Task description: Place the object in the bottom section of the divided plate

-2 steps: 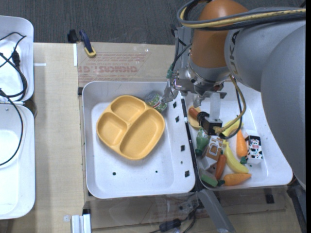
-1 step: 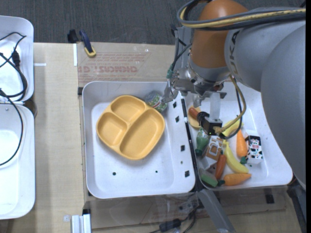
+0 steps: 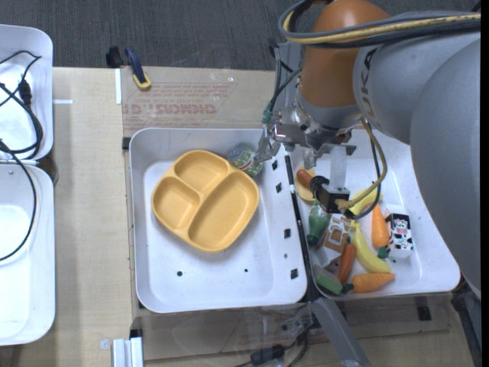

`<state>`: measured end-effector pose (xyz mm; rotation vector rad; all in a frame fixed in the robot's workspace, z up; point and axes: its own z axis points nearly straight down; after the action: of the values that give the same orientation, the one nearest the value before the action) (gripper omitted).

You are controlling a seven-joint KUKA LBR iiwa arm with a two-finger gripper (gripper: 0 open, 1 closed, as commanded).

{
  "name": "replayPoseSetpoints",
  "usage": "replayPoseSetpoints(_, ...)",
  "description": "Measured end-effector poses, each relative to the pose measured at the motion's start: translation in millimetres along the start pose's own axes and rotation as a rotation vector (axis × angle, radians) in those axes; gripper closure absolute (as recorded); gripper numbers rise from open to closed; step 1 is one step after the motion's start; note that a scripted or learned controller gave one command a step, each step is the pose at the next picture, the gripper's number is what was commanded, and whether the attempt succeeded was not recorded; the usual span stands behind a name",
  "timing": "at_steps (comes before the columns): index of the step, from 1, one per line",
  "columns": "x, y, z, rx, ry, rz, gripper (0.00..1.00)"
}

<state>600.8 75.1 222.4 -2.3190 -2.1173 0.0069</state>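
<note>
Yellow divided plate (image 3: 205,199) in the left bin (image 3: 153,274), upper middle. Gripper (image 3: 263,147) over the plate's upper right edge, fingers closed on a small green and white object (image 3: 244,159) hanging just beside the rim. Toy carrots (image 3: 380,226), banana (image 3: 367,251) and other pieces heaped in the right bin (image 3: 428,235).
</note>
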Motion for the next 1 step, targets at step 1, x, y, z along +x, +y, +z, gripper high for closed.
replayPoseSetpoints(1,0.0,0.0,0.0,0.000,0.000,0.000,0.00)
